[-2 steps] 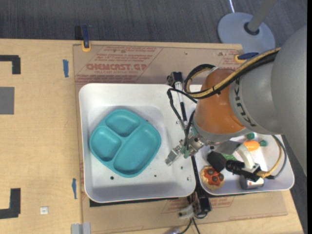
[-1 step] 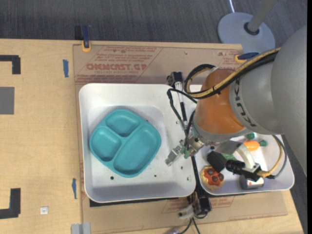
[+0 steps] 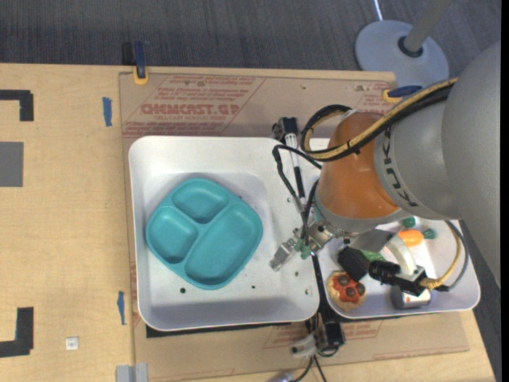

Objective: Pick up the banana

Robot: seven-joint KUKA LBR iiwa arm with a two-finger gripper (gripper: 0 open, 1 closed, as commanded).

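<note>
camera view | my gripper [image 3: 284, 255] hangs low over the right edge of the left bin [image 3: 159, 293], just right of the teal divided plate [image 3: 204, 231] | my fingers look slightly parted with nothing between them | banana: I cannot pick it out; my arm [image 3: 413, 157] covers much of the right bin [image 3: 465, 293], where small toys [image 3: 347, 288] lie
</note>
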